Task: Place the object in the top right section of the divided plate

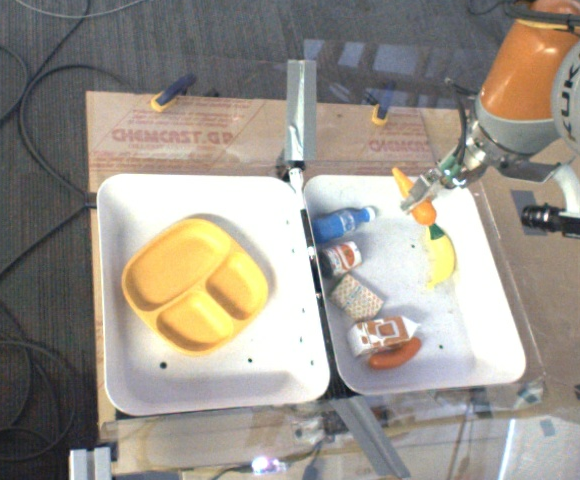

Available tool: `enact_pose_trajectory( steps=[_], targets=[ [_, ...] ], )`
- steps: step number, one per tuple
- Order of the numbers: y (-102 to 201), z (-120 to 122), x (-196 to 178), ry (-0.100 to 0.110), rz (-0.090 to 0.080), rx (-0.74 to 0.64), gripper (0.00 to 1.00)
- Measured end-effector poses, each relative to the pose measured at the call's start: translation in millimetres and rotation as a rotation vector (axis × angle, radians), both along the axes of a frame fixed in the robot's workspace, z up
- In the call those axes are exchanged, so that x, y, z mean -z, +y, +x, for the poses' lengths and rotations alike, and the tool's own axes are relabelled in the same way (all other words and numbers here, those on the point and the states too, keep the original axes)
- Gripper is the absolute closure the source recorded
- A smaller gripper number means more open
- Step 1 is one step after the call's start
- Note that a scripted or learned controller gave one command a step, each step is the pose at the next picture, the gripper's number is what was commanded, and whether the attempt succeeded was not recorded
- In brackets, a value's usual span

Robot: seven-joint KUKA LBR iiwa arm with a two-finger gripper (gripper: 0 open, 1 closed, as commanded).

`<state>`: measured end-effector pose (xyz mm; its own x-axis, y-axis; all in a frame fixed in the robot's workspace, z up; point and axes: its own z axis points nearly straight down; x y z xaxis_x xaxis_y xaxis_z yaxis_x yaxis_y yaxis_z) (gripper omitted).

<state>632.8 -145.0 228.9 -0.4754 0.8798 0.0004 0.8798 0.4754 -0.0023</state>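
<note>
Camera view: the gripper [422, 196] hangs over the right bin [500, 338] at 1 o'clock, with a small orange carrot [422, 211] pinched between its 2 fingers; a banana [441, 256] lies just below it at 6 o'clock; the yellow plate [196, 283] sits in the left bin [130, 388]; a blue bottle [340, 224] lies near the carrot at 9 o'clock.

The bench [260, 133] has a brown top with faded red letters printed on it. Two shallow white bins lie directly on it, side by side and touching in the middle. The left bin [120, 368] is a little bigger in this view than the right bin [490, 348]. At the far edge of the bench are two clamps with yellow and blue parts, one on the left [172, 92] and one on the right [379, 107]. A grey metal post [300, 113] stands between the bins at the far side.
</note>
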Motion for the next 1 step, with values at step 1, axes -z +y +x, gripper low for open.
enact_pose_trajectory(
  steps=[1],
  targets=[
    [60.8,35.6,29.1,0.000,0.000,-0.193,1.00]
  ],
)
